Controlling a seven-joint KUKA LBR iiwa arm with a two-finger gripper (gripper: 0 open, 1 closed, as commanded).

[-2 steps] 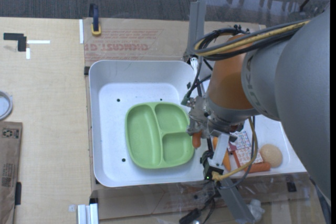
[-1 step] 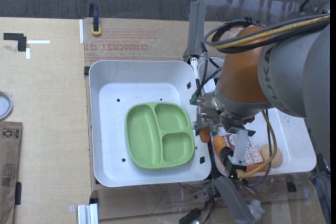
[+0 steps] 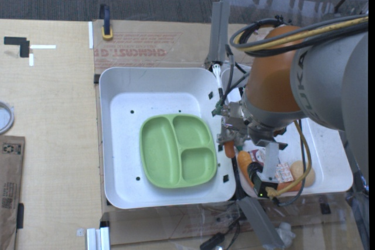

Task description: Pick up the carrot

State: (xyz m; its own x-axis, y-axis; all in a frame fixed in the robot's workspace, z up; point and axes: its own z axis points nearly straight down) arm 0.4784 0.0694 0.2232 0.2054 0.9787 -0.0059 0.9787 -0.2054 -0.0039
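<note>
An orange piece that looks like the carrot (image 3: 229,150) shows at the left edge of the right bin (image 3: 328,184), just under the gripper (image 3: 232,139). The gripper hangs low over that spot, close to the wall between the two bins. Its body and the arm's grey and orange wrist (image 3: 275,88) cover most of the carrot. I cannot make out whether the carrot is touched or held.
The left bin (image 3: 117,126) holds a green divided plate (image 3: 179,150). In the right bin, a red and white item (image 3: 253,157), a pale packet (image 3: 282,173) and a yellowish round item (image 3: 302,171) lie near the front. Cables loop around the arm.
</note>
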